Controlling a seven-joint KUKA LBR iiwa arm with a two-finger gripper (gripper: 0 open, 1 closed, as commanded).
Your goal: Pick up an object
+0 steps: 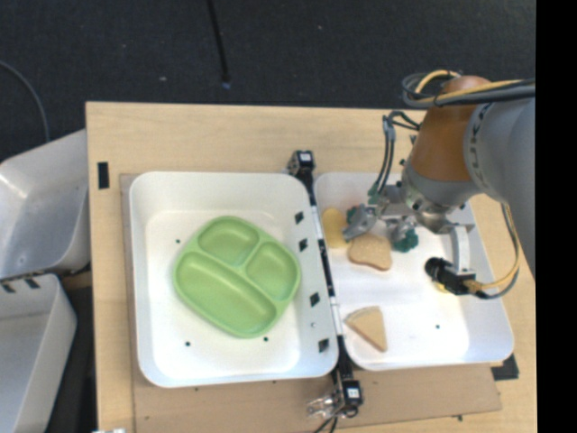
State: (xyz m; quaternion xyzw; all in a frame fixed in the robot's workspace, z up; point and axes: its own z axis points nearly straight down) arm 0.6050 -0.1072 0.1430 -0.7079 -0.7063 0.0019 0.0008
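Note:
In the right bin, my gripper hangs low, its fingers spread open just above a tan, bread-like piece. One fingertip sits near a small yellow piece by the bin's left wall; the other fingertip is teal-coloured. Nothing sits between the fingers. A tan wedge-shaped piece lies near the bin's front left corner.
The left bin holds a green divided plate. A divider with black clips separates the two bins. A black and yellow cable connector hangs at the arm's side over the right bin.

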